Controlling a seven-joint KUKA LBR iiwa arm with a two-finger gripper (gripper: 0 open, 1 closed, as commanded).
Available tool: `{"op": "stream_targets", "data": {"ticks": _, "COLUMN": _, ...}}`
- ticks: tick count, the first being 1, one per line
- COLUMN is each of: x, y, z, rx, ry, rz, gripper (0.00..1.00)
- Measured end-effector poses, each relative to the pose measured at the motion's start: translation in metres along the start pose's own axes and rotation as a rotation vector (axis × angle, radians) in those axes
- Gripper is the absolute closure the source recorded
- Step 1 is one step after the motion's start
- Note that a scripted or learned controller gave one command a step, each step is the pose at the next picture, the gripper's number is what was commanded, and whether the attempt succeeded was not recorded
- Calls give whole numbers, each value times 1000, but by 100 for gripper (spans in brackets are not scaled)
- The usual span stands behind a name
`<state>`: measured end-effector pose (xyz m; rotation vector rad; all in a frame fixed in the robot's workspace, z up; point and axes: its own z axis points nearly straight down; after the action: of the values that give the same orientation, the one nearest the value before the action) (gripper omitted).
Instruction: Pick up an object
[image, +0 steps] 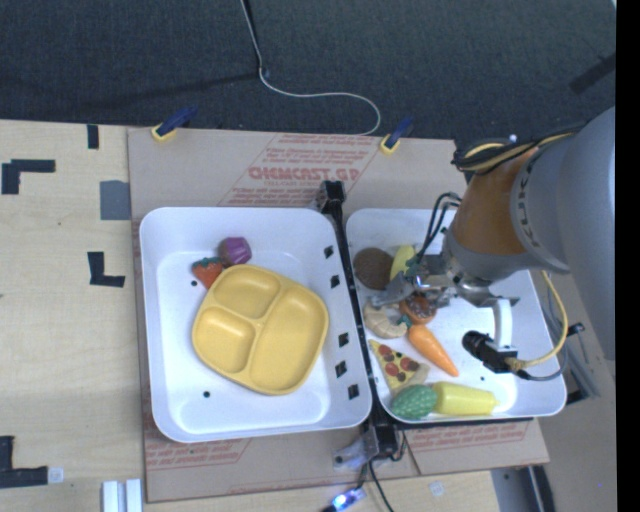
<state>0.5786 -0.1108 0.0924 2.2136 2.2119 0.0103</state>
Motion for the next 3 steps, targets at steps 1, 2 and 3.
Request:
{"op": "stream_targets", "data": {"ticks": 1, "x": -5, "y": 3, "z": -11, "rx": -12, "ry": -12, "rz": 1, "gripper": 100}}
{"op": "stream_targets", "data": {"ticks": 2, "x": -7, "y": 10, "z": -53, "rx": 16, "ry": 4, "rz": -2, "gripper": 100}}
{"op": "stream_targets", "data": {"ticks": 3, "x": -7, "y": 3, "z": -109, "rx": 15, "ry": 4, "rz": -2, "gripper": 100}}
